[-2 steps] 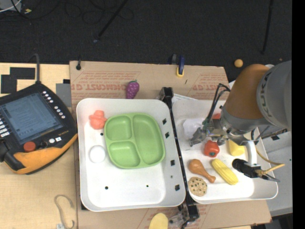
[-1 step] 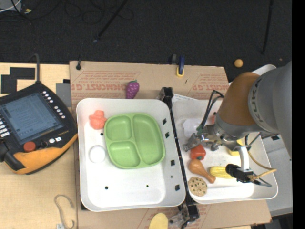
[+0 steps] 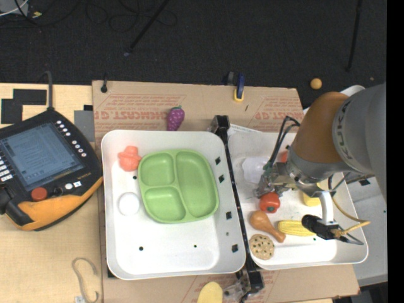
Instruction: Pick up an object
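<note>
Gripper (image 3: 270,185) low in right bin (image 3: 344,252), just above tomato (image 3: 270,202); finger state unreadable. Drumstick (image 3: 266,224), corn (image 3: 295,228), cookie (image 3: 261,246) crowd near edge. Left bin (image 3: 164,257): green tray (image 3: 178,186) centre, open floor near side.

A teach pendant (image 3: 44,163) lies left of the cardboard sheet (image 3: 145,109).

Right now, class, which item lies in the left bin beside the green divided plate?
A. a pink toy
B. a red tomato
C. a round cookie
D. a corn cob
A: the pink toy sits in the left bin at the upper left of the green divided plate.
</note>
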You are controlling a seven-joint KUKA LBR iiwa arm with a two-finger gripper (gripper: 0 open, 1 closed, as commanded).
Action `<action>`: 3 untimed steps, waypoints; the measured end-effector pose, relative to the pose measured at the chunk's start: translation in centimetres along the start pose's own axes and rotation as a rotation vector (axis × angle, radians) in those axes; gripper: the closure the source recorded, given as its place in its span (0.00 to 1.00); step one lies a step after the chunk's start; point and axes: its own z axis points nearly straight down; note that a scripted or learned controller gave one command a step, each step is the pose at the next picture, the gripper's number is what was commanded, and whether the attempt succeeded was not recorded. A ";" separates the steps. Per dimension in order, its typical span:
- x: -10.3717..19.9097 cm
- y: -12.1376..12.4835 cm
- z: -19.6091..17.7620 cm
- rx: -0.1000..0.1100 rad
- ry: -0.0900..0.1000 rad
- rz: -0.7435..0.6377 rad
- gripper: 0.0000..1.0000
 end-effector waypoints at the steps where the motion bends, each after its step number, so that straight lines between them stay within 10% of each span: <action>1: -1.0 -0.4 -5.3 -0.005 -0.003 0.000 1.00; 3: -1.1 -0.6 -13.1 -0.004 -0.002 -0.005 1.00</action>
